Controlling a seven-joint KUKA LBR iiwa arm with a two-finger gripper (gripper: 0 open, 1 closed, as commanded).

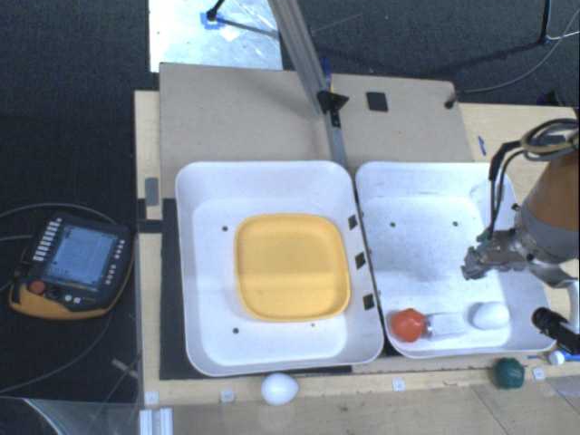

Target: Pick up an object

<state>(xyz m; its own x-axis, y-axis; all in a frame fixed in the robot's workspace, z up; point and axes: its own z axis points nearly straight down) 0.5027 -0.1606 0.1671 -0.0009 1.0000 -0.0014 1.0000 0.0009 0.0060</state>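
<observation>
Bench (245, 125) tan, dark carpet around, pendant (71, 269) at left | arm (553, 216) enters at right, gripper (480, 263) low over right bin (417, 207), finger state cannot tell | left bin (204, 243): yellow plate (293, 266) | right bin, lower edge: orange ball (407, 324), clear piece (446, 324), white egg (490, 315) | off-bin at bottom: white ball (279, 389), green ball (508, 373)

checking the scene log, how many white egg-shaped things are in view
2. One white egg-shaped object lies in the right bin, near its front right corner. The other sits on the bench in front of the left bin. The arm may hide more.
</observation>
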